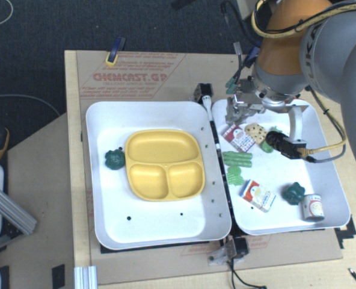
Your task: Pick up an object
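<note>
Grey arm (340,35) bends in from right, wrist (280,86) over the right bin (286,218); grasp cannot be told.

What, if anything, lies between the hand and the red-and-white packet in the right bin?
Nothing visible does. The hand is just above the packet in the view; the speckled cookie lies beside the packet, not between.

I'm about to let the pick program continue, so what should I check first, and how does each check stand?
1. Gripper over the right bin: ok.
2. Target near it, the red-and-white box: ok.
3. Box free of neighbours: not ok, the cookie crowds it.
4. Gripper already carrying something: cannot tell.
5. Arm away from the yellow plate: ok.
</note>
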Controlling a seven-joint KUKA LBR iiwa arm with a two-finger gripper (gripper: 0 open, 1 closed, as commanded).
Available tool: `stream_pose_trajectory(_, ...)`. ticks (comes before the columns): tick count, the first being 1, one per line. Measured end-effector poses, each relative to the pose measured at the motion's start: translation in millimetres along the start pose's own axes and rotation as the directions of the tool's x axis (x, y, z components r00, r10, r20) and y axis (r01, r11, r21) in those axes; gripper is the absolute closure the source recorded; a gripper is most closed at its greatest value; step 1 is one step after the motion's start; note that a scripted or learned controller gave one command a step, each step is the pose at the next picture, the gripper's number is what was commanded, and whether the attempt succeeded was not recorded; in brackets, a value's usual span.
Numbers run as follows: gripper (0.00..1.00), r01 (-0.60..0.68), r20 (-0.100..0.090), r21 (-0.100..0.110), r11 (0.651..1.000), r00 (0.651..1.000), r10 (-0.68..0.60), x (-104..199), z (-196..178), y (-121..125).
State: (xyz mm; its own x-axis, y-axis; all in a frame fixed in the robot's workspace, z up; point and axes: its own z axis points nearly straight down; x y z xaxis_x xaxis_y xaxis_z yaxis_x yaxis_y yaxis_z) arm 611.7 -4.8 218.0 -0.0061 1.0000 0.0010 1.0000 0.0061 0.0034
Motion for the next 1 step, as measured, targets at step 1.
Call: stream_pose_trajectory(1, 1.0, 0.0, 0.0, -0.002, 1.0, 1.0, 0.0, 51.1, -12.0, 23.2)
